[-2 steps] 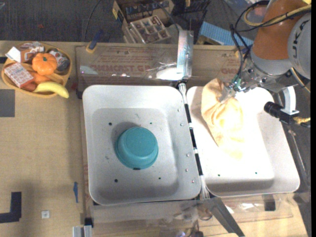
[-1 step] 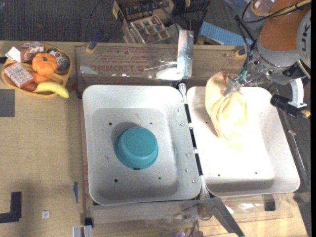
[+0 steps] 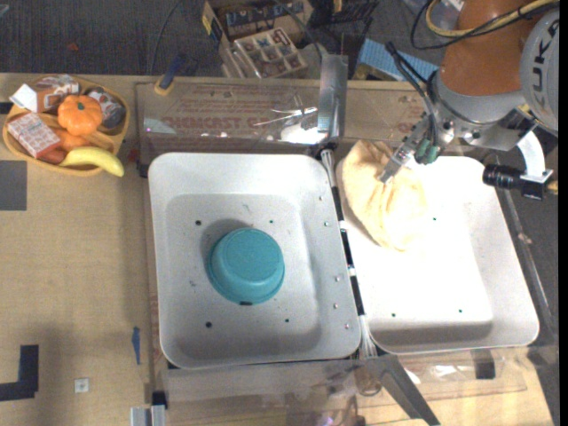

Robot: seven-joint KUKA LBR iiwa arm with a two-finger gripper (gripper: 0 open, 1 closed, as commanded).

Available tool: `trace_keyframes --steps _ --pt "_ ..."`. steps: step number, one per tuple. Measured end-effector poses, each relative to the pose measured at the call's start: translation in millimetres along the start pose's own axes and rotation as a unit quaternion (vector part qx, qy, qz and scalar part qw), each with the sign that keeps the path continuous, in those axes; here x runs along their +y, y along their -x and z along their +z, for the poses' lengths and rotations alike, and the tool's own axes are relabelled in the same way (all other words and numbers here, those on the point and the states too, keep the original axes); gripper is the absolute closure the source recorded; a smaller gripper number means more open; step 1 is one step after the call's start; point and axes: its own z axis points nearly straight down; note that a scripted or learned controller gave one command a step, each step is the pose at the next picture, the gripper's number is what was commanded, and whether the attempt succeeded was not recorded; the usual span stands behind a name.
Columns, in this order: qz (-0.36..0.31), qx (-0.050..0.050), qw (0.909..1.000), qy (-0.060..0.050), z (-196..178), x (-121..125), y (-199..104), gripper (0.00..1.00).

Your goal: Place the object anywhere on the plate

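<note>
At the far left of the bench (image 3: 71,264) stands a small yellow basket (image 3: 18,136) with toy food in it: an orange pumpkin (image 3: 80,114), a yellow banana (image 3: 93,159) that lies on the front rim, and some small packets that I cannot read. To the right of it is the left white bin (image 3: 177,193), and near the middle of this bin there is a teal plate (image 3: 247,264), round, which looks like it lies upside down, but I cannot be sure of this. Nothing rests on the plate. Behind the two bins a clear plastic sheet (image 3: 240,118) lies along the back of the bench. The two bins touch each other at a middle seam. In the right white bin (image 3: 461,282) a pale cream cloth (image 3: 390,202) lies crumpled in the back left corner, and its left edge is pressed against the bin wall next to the seam. So the cloth is well apart from the plate, in the other bin. My end effector (image 3: 404,160) reaches in from the right and comes down at a slant on the upper part of the cloth. The fingers are thin and close together, and the tip touches the cloth, but I cannot tell whether they are clenched on the fabric or released. Above them my wrist shows the orange band (image 3: 488,25).
</note>
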Motion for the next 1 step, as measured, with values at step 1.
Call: trace_keyframes --steps 1 --pt "-0.197 0.000 0.9803 0.000 11.3 24.3 -43.1 1.00"
